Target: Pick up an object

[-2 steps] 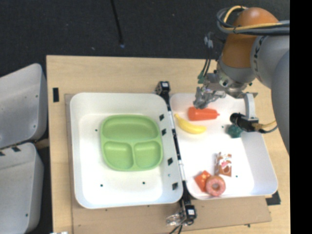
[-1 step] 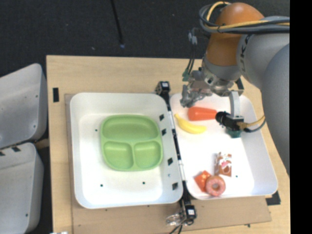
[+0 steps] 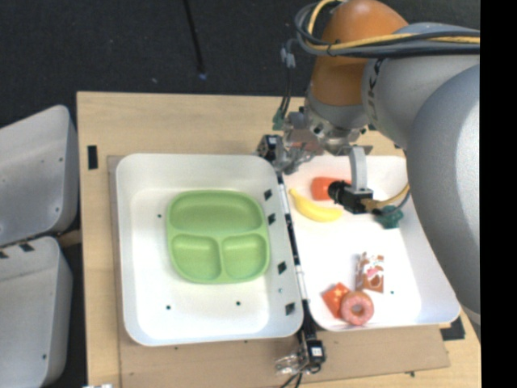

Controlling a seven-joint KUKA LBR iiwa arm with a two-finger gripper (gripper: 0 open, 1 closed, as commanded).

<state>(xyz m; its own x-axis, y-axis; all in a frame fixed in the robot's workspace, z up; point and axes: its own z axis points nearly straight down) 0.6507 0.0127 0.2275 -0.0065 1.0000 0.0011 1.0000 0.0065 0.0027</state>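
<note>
Gripper hangs over the far inner corner of the right bin (open or closed, I cannot tell); banana lies just in front of it, a red piece beside; pink doughnut sits near the front rim; green divided plate lies in the left bin.

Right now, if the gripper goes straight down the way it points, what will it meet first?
The gripper would probably meet the inner rim of the right-hand shallow white bin, just left of the yellow plastic banana; depth is unclear.
</note>
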